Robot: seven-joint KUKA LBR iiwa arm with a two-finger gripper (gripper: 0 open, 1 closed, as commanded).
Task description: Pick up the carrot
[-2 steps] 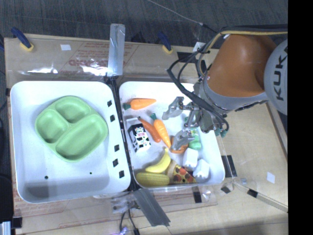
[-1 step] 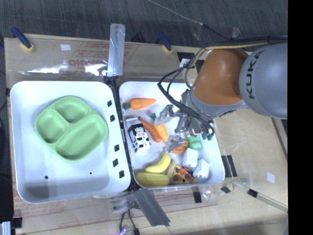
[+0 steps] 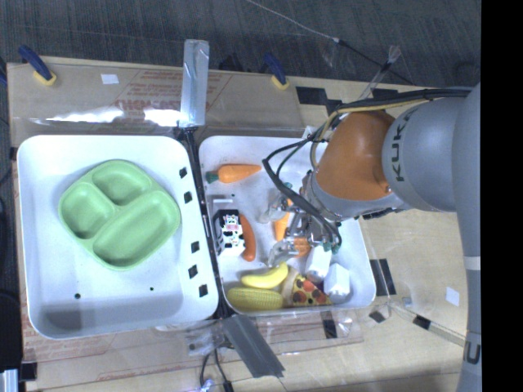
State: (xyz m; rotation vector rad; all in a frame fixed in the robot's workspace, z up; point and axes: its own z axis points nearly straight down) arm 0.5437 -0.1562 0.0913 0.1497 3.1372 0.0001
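Observation:
The carrot [image 3: 238,172], orange with a green tip at its left end, lies flat in the back left corner of the right bin [image 3: 245,149]. My gripper [image 3: 289,229] hangs low over the middle of that bin, right of and nearer than the carrot, well apart from it. Small orange bits show around the gripper's tip, and I cannot make out what they are. The arm's orange band [image 3: 355,166] and grey wrist cover the bin's right side.
An orange-red sausage [image 3: 248,240] and a black-and-white block [image 3: 230,230] lie left of the gripper. A banana [image 3: 266,278], corn cob [image 3: 253,299], pizza slice [image 3: 307,291] and white piece [image 3: 336,280] crowd the front. A green divided plate [image 3: 120,211] sits in the left bin [image 3: 49,300].

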